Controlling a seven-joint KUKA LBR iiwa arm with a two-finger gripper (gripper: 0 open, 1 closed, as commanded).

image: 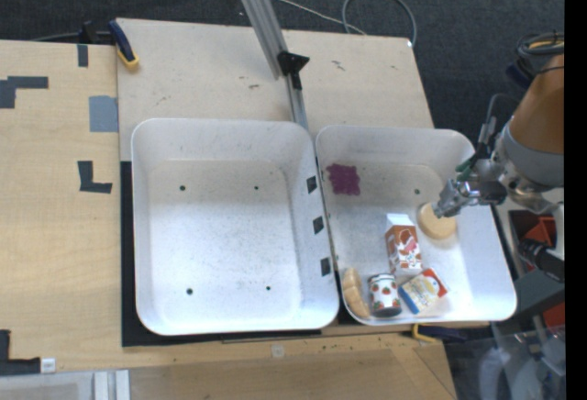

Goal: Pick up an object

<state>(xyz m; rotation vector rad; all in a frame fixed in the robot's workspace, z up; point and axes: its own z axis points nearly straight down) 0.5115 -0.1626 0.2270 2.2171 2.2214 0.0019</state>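
Gripper [449,203] low in right bin [367,143], touching round tan disc [439,224], its closure unclear, red-and-white carton [403,249], small can [385,294], purple piece [344,178] nearby.

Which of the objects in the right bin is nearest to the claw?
The round tan object, directly under the claw; the purple item and the cartons lie farther off.

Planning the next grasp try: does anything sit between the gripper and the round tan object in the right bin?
Nothing visible: the gripper hangs directly at the round tan object, with the carton off to the side.
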